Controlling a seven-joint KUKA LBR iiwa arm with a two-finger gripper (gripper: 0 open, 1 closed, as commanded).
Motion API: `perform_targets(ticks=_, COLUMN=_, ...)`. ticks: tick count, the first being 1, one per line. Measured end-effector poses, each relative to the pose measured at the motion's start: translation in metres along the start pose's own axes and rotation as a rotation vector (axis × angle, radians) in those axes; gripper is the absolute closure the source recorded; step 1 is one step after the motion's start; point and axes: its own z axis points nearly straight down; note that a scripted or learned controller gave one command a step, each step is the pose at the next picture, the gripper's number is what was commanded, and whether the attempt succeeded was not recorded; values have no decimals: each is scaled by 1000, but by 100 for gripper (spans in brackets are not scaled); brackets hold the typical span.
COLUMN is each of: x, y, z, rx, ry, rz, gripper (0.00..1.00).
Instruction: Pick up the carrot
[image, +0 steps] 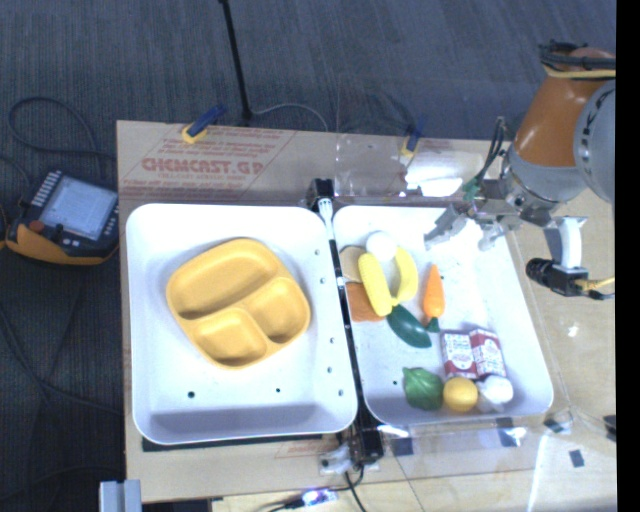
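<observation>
The carrot (432, 290) is small and orange with a green tip. It lies upright in the middle of the right bin (530, 330), just right of two bananas. My gripper (466, 231) hovers over the bin's far edge, up and to the right of the carrot and apart from it. Its fingers are spread open with nothing between them.
Around the carrot are two yellow bananas (376, 284), a white egg (380, 243), a dark green chili (408, 327), red packets (472, 352), a green pepper (422, 388), a lemon (460, 394) and a white ball (496, 390). The left bin (160, 400) holds a yellow divided tray (237, 300).
</observation>
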Motion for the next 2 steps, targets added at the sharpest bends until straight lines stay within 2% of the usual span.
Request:
perform_targets(ticks=1, x=-31, y=-16, z=111, rx=-2, ry=0, rz=-72, gripper=0)
perform_targets(ticks=2, x=-32, y=-15, z=103, rx=0, ry=-1, rz=-72, gripper=100)
